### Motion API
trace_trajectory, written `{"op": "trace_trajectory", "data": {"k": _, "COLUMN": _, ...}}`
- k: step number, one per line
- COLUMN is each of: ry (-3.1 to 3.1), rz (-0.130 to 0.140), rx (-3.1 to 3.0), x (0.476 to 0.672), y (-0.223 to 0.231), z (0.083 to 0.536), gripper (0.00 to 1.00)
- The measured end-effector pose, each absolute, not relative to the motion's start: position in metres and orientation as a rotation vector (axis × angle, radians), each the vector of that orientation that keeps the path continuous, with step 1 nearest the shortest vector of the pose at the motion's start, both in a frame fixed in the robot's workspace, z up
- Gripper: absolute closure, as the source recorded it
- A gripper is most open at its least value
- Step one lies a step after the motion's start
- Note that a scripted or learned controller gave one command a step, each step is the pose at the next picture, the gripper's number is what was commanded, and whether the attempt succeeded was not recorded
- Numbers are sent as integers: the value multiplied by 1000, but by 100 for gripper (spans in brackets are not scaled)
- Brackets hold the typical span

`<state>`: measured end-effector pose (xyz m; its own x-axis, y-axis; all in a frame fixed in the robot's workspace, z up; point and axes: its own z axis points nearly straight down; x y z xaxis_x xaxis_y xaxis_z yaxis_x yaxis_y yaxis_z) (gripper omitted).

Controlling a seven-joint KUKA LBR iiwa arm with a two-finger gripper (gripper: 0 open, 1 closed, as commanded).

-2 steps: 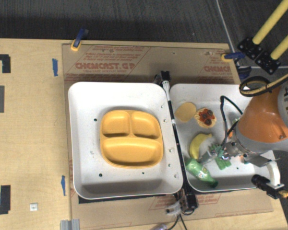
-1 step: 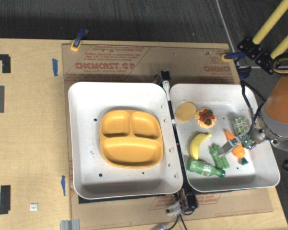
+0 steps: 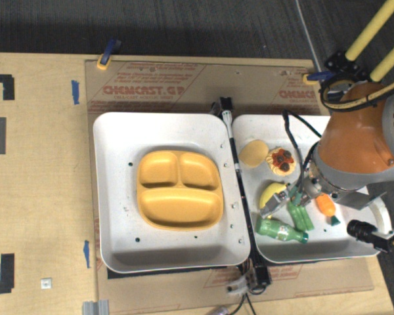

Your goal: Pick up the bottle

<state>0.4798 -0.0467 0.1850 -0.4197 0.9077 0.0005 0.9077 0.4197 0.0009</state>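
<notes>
- left bin (image 3: 111, 176): shallow white moulded plastic, rounded corners, sits left of the bin divider. Holds a yellow divided tray (image 3: 180, 189), glossy, three compartments, rounded.
- right bin (image 3: 328, 251): same white plastic, just right of the divider, holds the small stuff.
- tan round piece (image 3: 254, 153): matte, looks like a bun or cookie, near the divider at the far side of the right bin.
- small pastry-like toy (image 3: 282, 161) with red and dark bits on top, just right of the tan piece.
- yellow rounded toy (image 3: 272, 192), lemon-like, smooth, nearer the camera than the tan piece.
- bottle (image 3: 281, 230): green, lying on its side near the right bin's front wall, right of the divider. Smooth plastic, cylindrical, likely to roll.
- second green elongated item (image 3: 300, 214), just above the bottle, partly under the tool, type unclear.
- gripper (image 3: 284, 200): metal fingers sit low among the yellow toy and green items, just above the bottle; spread of the fingers cannot tell, nothing clearly between them.
- orange toy (image 3: 324, 205) just right of the gripper.
- Advice: looks like the approach stage. Centre over the bottle's body, close across its narrow width, avoid the neighbouring green item.
</notes>
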Motion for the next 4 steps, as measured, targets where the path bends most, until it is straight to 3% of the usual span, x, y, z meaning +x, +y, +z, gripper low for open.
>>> {"op": "trace_trajectory", "data": {"k": 1, "ry": 2669, "rz": 5, "rx": 1638, "x": 483, "y": -108, "z": 106, "gripper": 0}}
{"op": "trace_trajectory", "data": {"k": 2, "ry": 2568, "rz": 7, "rx": 1761, "x": 486, "y": -107, "z": 92, "gripper": 0}}
{"op": "trace_trajectory", "data": {"k": 3, "ry": 2271, "rz": 0, "rx": 2170, "x": 582, "y": -85, "z": 185, "gripper": 0}}
{"op": "trace_trajectory", "data": {"k": 4, "ry": 2169, "rz": -2, "rx": 2275, "x": 524, "y": -123, "z": 214, "gripper": 0}}
